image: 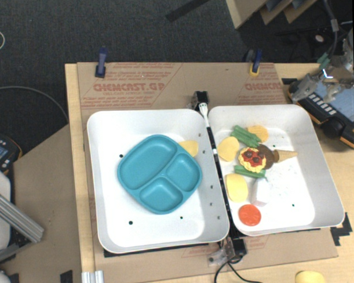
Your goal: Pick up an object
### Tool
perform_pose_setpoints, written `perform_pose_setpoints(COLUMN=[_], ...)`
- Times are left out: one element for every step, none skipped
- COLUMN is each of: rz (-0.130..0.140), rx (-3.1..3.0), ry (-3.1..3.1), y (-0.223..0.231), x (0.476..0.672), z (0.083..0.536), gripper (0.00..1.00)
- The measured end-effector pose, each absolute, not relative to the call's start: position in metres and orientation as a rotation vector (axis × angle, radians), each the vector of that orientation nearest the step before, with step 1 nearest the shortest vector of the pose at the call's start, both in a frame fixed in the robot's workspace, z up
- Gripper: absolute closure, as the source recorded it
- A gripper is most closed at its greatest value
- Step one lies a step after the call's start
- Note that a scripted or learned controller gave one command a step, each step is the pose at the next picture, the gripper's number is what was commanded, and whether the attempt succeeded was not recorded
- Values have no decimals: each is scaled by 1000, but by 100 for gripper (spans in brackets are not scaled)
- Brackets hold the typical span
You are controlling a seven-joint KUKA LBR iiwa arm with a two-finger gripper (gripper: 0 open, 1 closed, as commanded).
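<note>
The right bin (306, 186) holds several toy foods in its left half. Among them are a yellow round piece (228, 148), a green bean pod (246, 135), a small pizza-like disc with red topping (253, 158), a brown cone (280, 157), a pale yellow piece (237, 188) and a red-orange tomato (250, 215). My gripper (298, 92) is a grey and blue shape off the bin's far right corner, above the bench and apart from every object. Nothing shows between it and the toys.
A blue divided plate (159, 173) lies tilted in the left bin (110, 216), with a yellow piece (189, 147) at its far right edge. A black rail (210, 142) runs between the bins. A yellow object (309, 278) lies off the bench at the front right.
</note>
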State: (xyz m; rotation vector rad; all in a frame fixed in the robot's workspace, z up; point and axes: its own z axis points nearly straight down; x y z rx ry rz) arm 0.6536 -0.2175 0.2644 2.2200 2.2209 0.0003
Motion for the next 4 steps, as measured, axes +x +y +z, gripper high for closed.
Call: perform_pose_setpoints(rz=[-2, -2, 9, 21], rx=[2221, 2230, 2217, 2199], ry=[2232, 2222, 2216, 2231], y=[-149, -169, -169, -45], x=[612, 608, 612, 672], z=[227, 78, 99, 192], gripper=[0, 0, 100, 100])
